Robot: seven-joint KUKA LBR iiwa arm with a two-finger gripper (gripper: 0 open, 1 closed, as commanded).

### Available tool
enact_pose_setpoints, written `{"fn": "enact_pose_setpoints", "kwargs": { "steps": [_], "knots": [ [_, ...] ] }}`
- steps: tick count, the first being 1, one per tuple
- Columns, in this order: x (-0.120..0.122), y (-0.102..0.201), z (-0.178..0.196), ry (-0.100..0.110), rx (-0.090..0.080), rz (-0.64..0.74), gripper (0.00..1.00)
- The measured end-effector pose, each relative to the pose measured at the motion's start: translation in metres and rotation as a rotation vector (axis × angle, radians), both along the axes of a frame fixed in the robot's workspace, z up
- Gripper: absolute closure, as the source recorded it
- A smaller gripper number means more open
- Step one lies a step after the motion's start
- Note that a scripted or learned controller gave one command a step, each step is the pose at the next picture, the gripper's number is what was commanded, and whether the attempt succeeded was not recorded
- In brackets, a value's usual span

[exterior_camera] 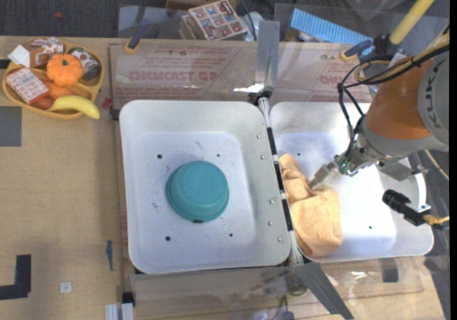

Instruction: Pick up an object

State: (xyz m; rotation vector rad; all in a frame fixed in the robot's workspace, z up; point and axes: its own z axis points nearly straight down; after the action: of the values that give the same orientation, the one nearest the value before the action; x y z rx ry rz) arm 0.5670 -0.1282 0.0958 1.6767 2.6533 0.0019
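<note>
At the far left of the tan wooden bench [57, 204] sits one shallow yellow dish [28, 101] holding toy food: a small orange pumpkin [65, 68], a curved yellow banana [76, 105] and a few little printed packets. Next come two shallow white plastic bins with rounded corners, set side by side. The left bin [143, 240] holds a single smooth teal bowl [198, 191], round and turned upside down near its middle. The right bin [407, 236] holds one soft, crumpled peach-orange cloth [318, 218] bunched against its left wall. The grey arm's end effector [319, 176] angles down to the cloth's upper edge, its tip at the fabric; whether its fingers are spread or pinched I cannot tell.
</note>
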Motion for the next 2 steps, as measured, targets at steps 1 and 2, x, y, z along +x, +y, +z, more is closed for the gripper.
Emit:
{"fn": "enact_pose_setpoints", "kwargs": {
  "steps": [1, 2],
  "knots": [
    [-0.017, 0.009, -0.004, -0.014, -0.004, 0.336, 0.00],
    [-0.010, -0.021, -0.006, -0.011, -0.004, 0.352, 0.00]
  ]
}}
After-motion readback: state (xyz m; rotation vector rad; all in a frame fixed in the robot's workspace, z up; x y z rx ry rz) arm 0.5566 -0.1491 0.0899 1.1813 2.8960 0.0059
